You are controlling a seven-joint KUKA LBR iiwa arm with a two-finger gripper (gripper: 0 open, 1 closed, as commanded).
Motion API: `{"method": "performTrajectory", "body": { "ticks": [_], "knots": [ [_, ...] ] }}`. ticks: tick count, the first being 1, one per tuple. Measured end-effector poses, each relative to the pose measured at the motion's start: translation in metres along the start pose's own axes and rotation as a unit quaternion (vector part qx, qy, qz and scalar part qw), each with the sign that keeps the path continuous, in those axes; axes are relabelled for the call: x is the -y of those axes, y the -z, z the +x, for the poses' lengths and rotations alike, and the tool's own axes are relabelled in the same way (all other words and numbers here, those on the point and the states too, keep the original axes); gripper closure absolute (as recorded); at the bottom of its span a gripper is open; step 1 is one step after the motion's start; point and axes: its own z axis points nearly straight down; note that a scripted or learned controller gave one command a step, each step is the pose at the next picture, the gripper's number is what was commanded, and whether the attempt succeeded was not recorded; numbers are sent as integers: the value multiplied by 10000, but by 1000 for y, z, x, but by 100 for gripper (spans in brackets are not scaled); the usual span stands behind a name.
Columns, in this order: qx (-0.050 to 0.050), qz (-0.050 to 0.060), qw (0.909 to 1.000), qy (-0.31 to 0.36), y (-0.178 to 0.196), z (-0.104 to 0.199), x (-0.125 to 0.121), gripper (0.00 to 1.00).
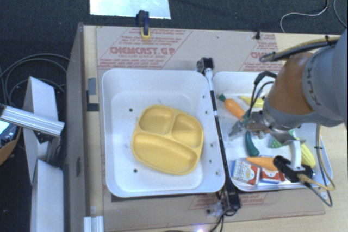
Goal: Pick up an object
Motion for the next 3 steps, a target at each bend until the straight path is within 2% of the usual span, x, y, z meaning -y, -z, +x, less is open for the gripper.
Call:
{"method": "performTrajectory", "body": {
  "ticks": [1, 2, 3],
  "knots": [
    [2, 23, 10000, -24, -11, -11, 48, 0],
    [13, -24, 10000, 19, -9, -13, -25, 0],
    [6, 24, 10000, -18, -11, -29, 13, 0]
  ]
}}
